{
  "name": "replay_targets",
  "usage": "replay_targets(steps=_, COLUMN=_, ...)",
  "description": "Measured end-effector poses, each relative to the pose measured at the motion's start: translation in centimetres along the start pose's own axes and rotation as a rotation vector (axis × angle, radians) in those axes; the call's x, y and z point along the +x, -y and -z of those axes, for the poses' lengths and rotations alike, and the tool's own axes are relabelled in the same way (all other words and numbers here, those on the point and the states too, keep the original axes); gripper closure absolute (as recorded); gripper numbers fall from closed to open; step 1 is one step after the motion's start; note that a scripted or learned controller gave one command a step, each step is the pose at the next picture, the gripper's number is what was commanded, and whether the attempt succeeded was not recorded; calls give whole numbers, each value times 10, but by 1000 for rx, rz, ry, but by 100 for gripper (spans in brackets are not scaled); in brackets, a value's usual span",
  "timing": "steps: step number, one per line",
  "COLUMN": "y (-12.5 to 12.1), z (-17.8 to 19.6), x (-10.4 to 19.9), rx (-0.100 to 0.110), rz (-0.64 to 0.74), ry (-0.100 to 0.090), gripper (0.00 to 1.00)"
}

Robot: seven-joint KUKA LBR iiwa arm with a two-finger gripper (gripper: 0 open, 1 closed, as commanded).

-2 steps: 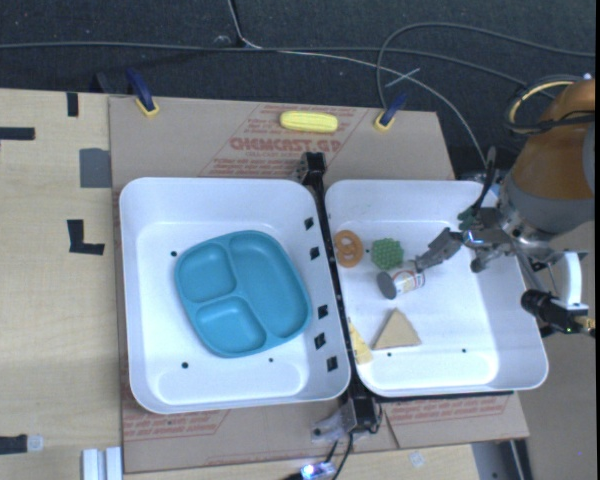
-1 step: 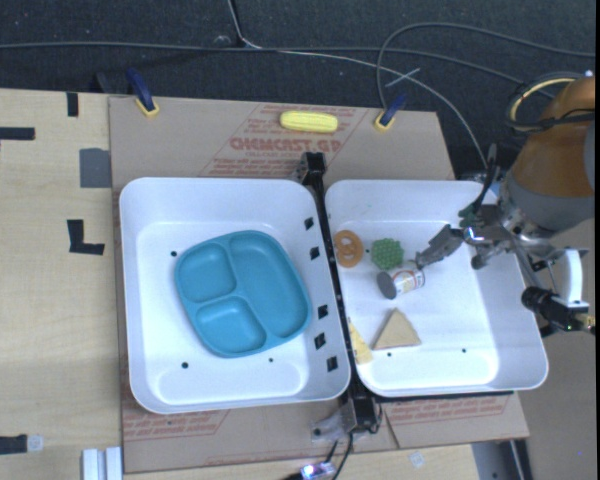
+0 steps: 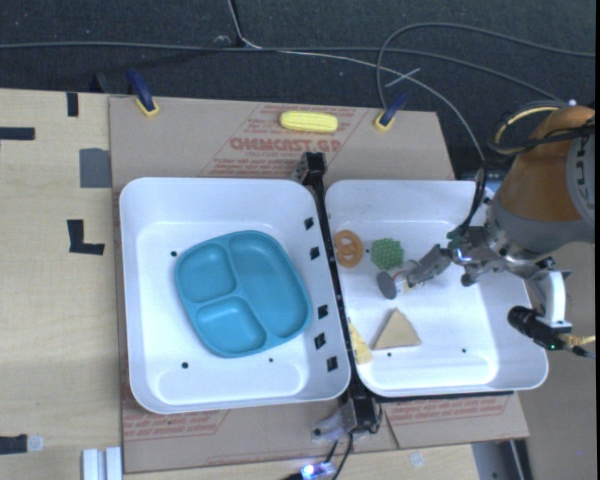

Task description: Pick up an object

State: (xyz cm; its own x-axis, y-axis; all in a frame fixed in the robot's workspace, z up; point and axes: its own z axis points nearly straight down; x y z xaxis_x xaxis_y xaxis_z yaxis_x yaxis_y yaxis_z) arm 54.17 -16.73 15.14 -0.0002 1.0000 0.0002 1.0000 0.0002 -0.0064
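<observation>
1. Jaws reach into the right white plastic bin (image 3: 510,368) from 3 o'clock as one dark grey tip low over the bin floor. Whether they are parted or clenched I cannot tell.
2. That tip lies near the middle of the right bin, just beside the green lumpy ball (image 3: 386,253), at its 6 o'clock. Touching or apart cannot be made out.
3. Nearest the camera in this bin is the tan triangular wedge (image 3: 395,330), lying flat at 6 o'clock from the tip and apart from it.
4. A small yellow piece (image 3: 360,346) sits against the bin's left wall, at 9 o'clock from the wedge.
5. The orange ring (image 3: 348,248) lies flat just beside the green ball, at its 9 o'clock, close to the left wall.
6. The grey arm with its orange band (image 3: 540,193) stands over the bin's edge at 3 o'clock.
7. The left white plastic bin (image 3: 140,268) touches the right one along a seam with black clips. It holds a blue three-compartment plastic plate (image 3: 242,293), flat in its middle.
8. Both bins rest on a brown cardboard sheet (image 3: 220,133) on the wooden worktop (image 3: 40,298).
9. Farther off, at 12 o'clock from the seam, a yellow corn-shaped toy (image 3: 308,121) lies on the cardboard.
10. Two blue clamps with orange tips (image 3: 142,93) grip the sheet's far edge, at 11 and 1 o'clock.
</observation>
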Motion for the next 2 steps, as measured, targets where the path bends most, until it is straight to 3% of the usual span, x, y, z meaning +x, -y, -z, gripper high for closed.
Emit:
replay_targets(steps=1, y=-9, z=-48, x=8, rx=-9, rz=2, ry=-4, gripper=0)
replay_targets(steps=2, y=-13, z=-46, x=9, rx=-21, rz=3, ry=-3, gripper=0)
